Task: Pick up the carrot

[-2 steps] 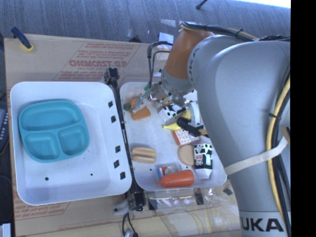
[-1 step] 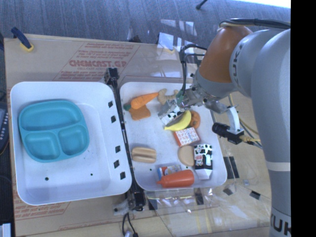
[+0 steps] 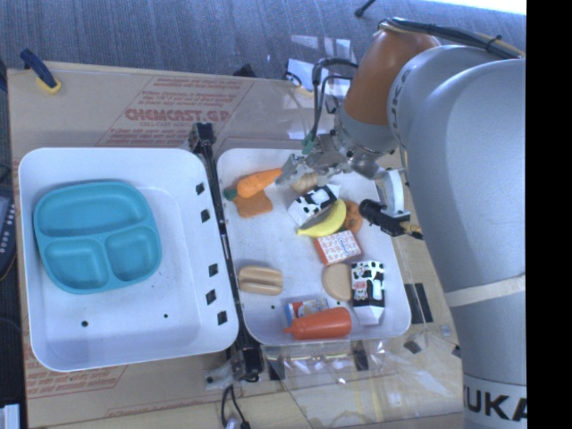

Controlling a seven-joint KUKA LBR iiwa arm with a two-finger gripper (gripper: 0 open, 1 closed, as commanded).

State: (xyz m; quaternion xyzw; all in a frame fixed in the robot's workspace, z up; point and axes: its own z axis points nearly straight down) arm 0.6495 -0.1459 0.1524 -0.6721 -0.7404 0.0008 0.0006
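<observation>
A: Where is the carrot [image 3: 256, 182]?

B: In the right bin [image 3: 268, 320], at its upper left corner. It lies on a slant, thick end toward the frame's left, narrow end pointing right toward the gripper [image 3: 298, 170].

A: Is the gripper on it?

B: It sits just beside the carrot's narrow tip, near the top centre of the frame. The metal parts there are small and blurred. Whether it is released or clenched I cannot tell, and no part of the carrot can be seen inside it.

A: What else lies near the carrot?

B: A brown-orange piece of toy food [image 3: 254, 205] touches it from below. To the right are a black-and-white cow-patterned carton [image 3: 313, 206] and a yellow banana [image 3: 324, 221] leaning across it.

A: And lower in that bin?

B: A red-and-white printed card [image 3: 337, 248], a hot dog bun [image 3: 260, 280], a tan round cookie [image 3: 337, 281], a 2nd cow-patterned carton [image 3: 367, 291], and a long red item [image 3: 319, 324] at the bottom edge.

A: The other bin?

B: The left bin [image 3: 170, 320] holds a blue tray [image 3: 96, 234] with 3 compartments, in its upper left part.

A: The arm?

B: The grey arm [image 3: 465, 177] fills the right side, its orange band [image 3: 382, 70] at the top.
</observation>
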